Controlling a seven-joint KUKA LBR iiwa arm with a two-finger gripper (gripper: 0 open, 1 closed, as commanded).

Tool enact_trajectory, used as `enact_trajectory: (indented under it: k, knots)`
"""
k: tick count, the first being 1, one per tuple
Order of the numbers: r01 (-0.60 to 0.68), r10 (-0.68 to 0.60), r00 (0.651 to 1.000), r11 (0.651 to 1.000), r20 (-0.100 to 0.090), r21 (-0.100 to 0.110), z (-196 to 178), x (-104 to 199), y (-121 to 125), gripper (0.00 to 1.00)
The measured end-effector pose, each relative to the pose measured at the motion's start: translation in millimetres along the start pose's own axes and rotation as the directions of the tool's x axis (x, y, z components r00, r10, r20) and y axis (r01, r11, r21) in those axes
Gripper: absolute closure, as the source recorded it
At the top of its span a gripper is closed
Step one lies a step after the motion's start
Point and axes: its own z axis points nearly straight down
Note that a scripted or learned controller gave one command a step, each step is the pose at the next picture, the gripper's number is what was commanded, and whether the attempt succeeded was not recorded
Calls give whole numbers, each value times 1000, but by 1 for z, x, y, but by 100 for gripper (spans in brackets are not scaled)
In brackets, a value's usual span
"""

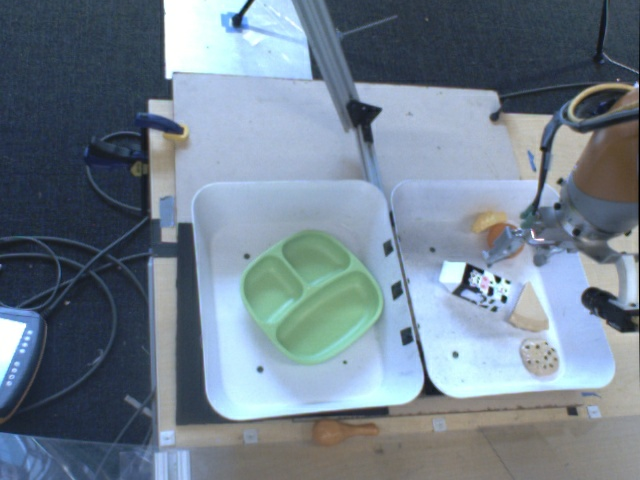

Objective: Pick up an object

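The right bin [600, 368] holds several objects. An orange piece [487, 221] lies near its far middle. A small white box with black cow spots [478, 285] lies at the centre, with a tan wedge [529, 311] to its right. A round speckled cookie [540, 357] sits near the front edge. My gripper [512, 241] hangs low over the bin just right of the orange piece, and above the spotted box in the view. Something reddish shows at its tip, and I cannot tell whether it is held.
The left bin [215, 368] holds a green divided plate [312, 295]. A slanted metal pole [335, 58] ends above the ridge between the bins. A tan wooden piece [345, 430] lies on the bench in front. Cables and a clamp [150, 133] sit at the left.
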Motion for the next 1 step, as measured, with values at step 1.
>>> enact_trajectory:
  k: [1]
  knots:
    - [0,0,1000,1000,-1,-10,39,-2,-2,0]
